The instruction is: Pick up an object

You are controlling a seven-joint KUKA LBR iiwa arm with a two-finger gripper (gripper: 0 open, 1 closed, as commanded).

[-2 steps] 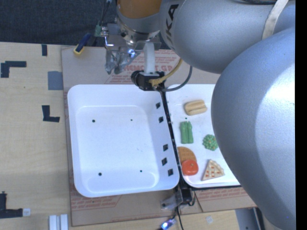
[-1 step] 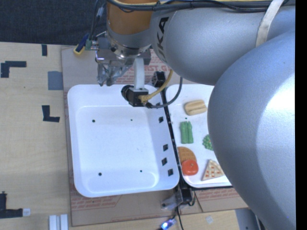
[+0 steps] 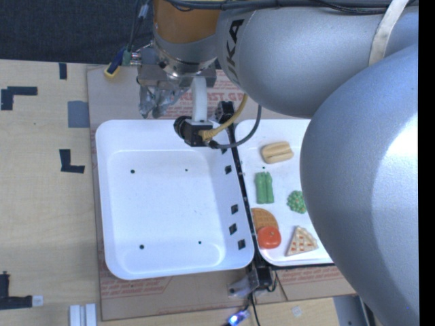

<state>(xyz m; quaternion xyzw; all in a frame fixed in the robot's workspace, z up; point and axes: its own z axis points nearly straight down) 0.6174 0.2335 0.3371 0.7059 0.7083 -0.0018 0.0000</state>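
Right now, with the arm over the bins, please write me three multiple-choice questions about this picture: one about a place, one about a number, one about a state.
1. Where do the small food-shaped toys lie?
A. in the right white bin
B. in the left white bin
C. on the bare bench

2. How many green toys are there?
A. none
B. two
C. five

3. How does the tan bread-roll toy stand to the gripper?
A. between its fingers
B. hanging under it
C. lying apart from it in the bin

Answers:
1 A: the toys rest in the right white bin.
2 B: the long green toy and the round green toy.
3 C: the tan bread-roll toy lies in the bin, while the gripper is above the left white bin's far edge.
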